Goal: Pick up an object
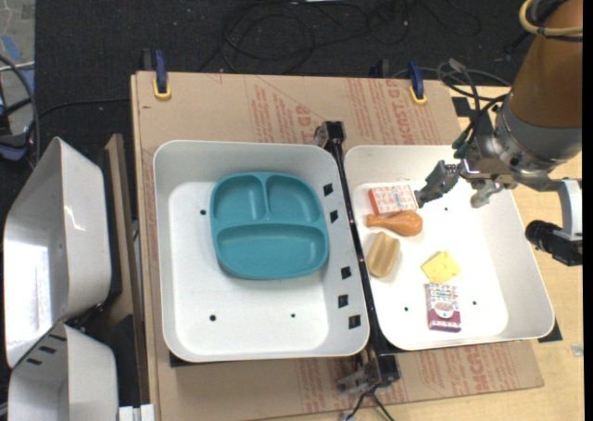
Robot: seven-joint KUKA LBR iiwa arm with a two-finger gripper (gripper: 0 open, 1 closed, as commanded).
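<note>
Approach step under way, nothing lifted yet. Counter carrying two bins. Left bin holding a teal divided tray. Right bin at three o'clock, holding a drumstick, bread roll, red packet, purple packet, yellow piece. End effector hovering open and empty, drumstick at its eight o'clock. Next, probably: descend, then close.

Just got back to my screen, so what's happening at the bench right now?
The arm's gripper is over the upper part of the right bin, close to a small red and white box, with nothing between its fingers. Beside the box lie a toy chicken drumstick, a bread roll, a yellow cheese wedge and a small packet. The left bin holds a teal divided plate.
</note>
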